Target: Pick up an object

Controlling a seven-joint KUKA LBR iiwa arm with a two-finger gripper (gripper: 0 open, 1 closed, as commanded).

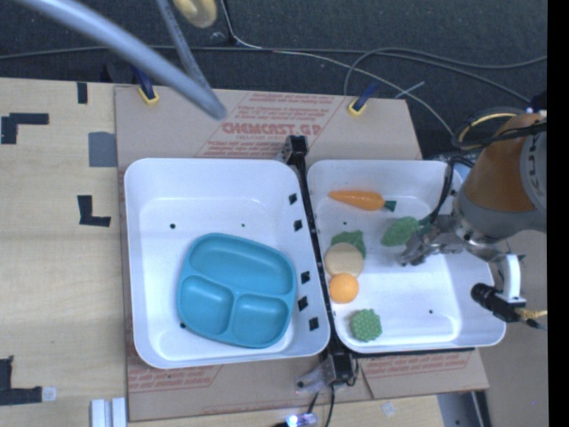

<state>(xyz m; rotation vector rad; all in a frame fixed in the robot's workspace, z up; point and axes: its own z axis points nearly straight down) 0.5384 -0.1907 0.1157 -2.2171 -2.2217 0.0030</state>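
Note:
The right bin point(444, 327) holds an orange carrot point(358, 200) at the back, a green leafy piece point(400, 230) to its right, and a small green piece point(349, 239) above a cream round bun point(343, 260). An orange ball point(343, 287) and a green broccoli floret point(365, 325) lie nearer the front. My gripper point(416, 251) reaches in from the right, low over the bin floor just below the green leafy piece. No object shows between its tips.
The left bin point(147, 203) holds a blue divided tray point(236, 289). A black divider clip strip point(302, 238) runs between the bins. Cables trail over the dark floor behind, and grey metal rods point(124, 43) cross the upper left.

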